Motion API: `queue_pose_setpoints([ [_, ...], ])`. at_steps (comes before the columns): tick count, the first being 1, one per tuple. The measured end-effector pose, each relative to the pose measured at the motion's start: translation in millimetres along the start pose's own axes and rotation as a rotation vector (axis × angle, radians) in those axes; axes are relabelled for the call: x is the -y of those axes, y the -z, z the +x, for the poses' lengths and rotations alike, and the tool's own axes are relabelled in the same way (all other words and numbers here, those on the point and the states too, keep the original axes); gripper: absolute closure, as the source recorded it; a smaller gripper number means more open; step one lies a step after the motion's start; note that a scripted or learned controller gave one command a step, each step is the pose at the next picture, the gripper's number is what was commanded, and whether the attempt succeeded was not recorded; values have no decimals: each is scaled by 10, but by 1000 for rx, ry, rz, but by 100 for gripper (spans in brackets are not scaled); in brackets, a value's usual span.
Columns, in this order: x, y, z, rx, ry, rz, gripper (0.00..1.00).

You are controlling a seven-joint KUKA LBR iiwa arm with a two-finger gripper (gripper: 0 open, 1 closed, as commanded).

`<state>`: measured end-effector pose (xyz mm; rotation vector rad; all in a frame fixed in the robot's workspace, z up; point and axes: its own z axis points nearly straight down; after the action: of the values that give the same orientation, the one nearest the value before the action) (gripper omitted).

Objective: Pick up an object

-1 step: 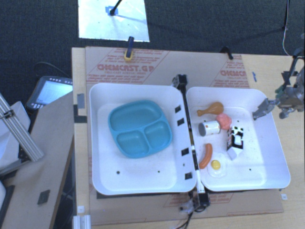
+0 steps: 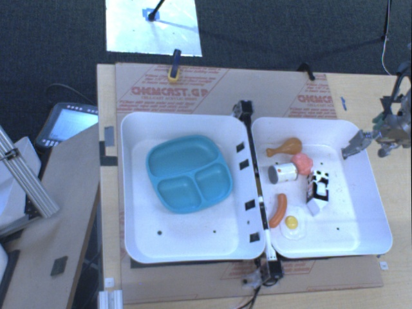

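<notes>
You have 2 white bins side by side. The left bin (image 2: 138, 237) holds a blue divided plate (image 2: 188, 172). The right bin (image 2: 360, 237) holds the toys, clustered toward its left half: a drumstick (image 2: 285, 149), a small can (image 2: 282, 172) touching a pink ball (image 2: 303, 165), a black-and-white carton (image 2: 317, 188), a sausage (image 2: 278, 210) and a fried egg (image 2: 291, 224). The gripper (image 2: 355, 145) hangs over that bin's upper right rim, apart from every toy and holding none, likely staged for a descent. Its finger state cannot be told; the arm is cut off at the right.
</notes>
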<state>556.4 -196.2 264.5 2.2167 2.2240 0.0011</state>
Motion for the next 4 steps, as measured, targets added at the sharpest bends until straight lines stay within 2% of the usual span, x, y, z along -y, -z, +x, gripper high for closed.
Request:
queue_pose_setpoints([
  [1, 24, -449, -72, 0, -2, 3, 0],
  [3, -26, -1505, 70, -2, -3, -3, 0],
  [4, -50, -1348, 63, 1, -1, -9, 100],
])
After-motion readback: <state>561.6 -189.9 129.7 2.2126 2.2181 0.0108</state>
